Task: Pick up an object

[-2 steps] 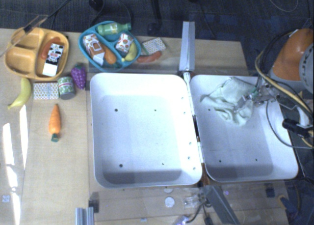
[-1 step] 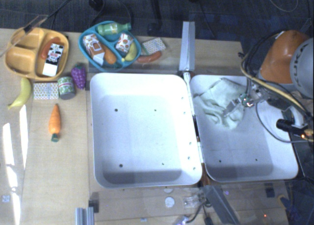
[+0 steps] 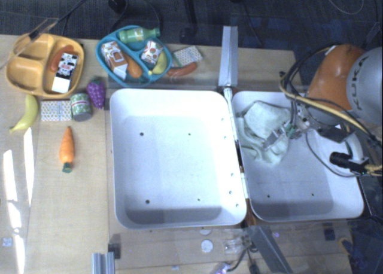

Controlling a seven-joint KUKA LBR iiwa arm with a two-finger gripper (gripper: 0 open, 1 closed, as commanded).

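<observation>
A crumpled white cloth [image 3: 258, 124] lies in the far left part of the right bin [image 3: 302, 186], close to the wall shared with the left bin [image 3: 170, 165]. The arm reaches in from the right, its orange band [image 3: 335, 72] above the wrist. My gripper [image 3: 280, 137] is down low at the cloth's right edge, touching or just over its folds. The gripper tip is small and blurs into the pale cloth.
On the bench left of the bins are a yellow tray [image 3: 36, 66], a blue tray of toy food [image 3: 134, 57], a banana [image 3: 25, 114], a carrot [image 3: 67, 149], grapes [image 3: 96, 92] and a small can [image 3: 80, 106]. A metal post [image 3: 228, 57] stands behind the bins. Cables [image 3: 344, 162] loop beside the wrist.
</observation>
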